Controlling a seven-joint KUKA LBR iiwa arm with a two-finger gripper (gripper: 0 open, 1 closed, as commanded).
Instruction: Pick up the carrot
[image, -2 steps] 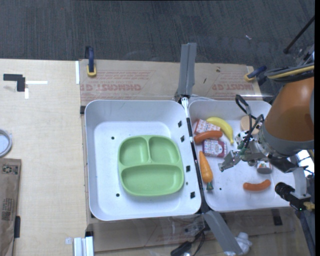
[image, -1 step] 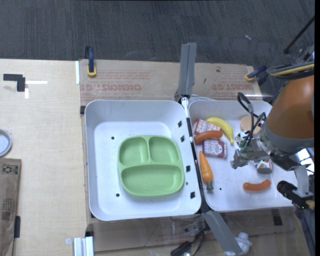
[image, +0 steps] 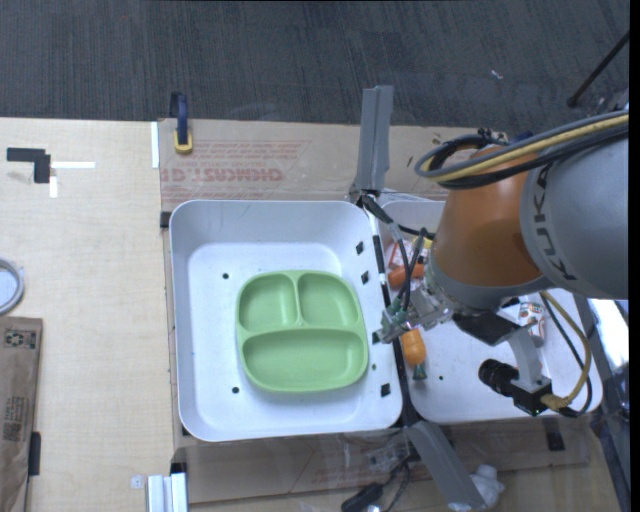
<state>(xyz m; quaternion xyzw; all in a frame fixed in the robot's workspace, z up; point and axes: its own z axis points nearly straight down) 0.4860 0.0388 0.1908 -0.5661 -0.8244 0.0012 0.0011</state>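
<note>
I see the carrot (image: 411, 347) as a small orange piece with a green end, lying in the right bin (image: 470, 400) near its left wall, at 3 o'clock from the green divided plate (image: 300, 332) in the left bin (image: 200, 300). The arm (image: 500, 240) covers the gripper, so I cannot tell its jaw state. Partial "KUKA" lettering is legible on the arm. Reversed printing on the cardboard (image: 240, 160) is unreadable.

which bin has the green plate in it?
The left white bin: the green divided plate lies in its middle. The right bin sits under the arm, with an orange piece by its left wall.
</note>
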